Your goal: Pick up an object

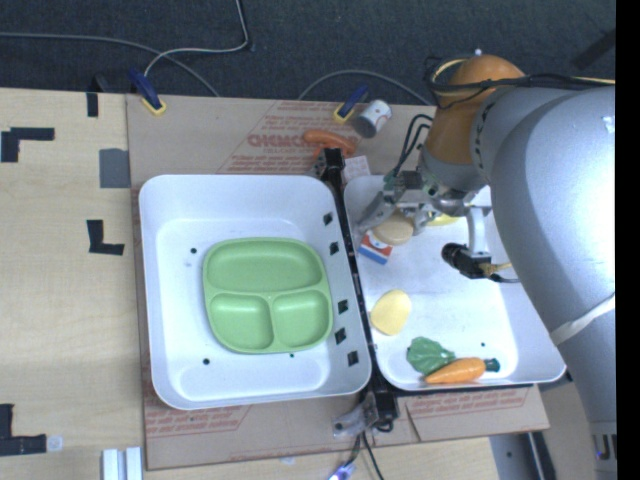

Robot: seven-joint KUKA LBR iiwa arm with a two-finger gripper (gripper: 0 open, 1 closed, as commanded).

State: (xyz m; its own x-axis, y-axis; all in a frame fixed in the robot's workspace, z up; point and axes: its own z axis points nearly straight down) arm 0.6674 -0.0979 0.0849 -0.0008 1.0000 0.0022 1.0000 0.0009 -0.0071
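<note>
**Two bins, claw low over the right one**

Left bin [165,268]: holds a green divided plate [267,295], lying flat near the middle, three compartments, nothing in them.

Right bin [470,303]: holds a pale yellow lemon-like piece [391,311] near the dividing wall, a green leafy piece [429,352] and an orange carrot [460,370] touching each other at the near edge, and a tan bun-like piece [394,232] beside a small red, white and blue packet [375,249] at the far left corner.

Claw [420,200] down in the right bin's far corner, just above the tan piece; open or closed, cannot tell.

Both bins side by side on the tabletop [60,298].
</note>
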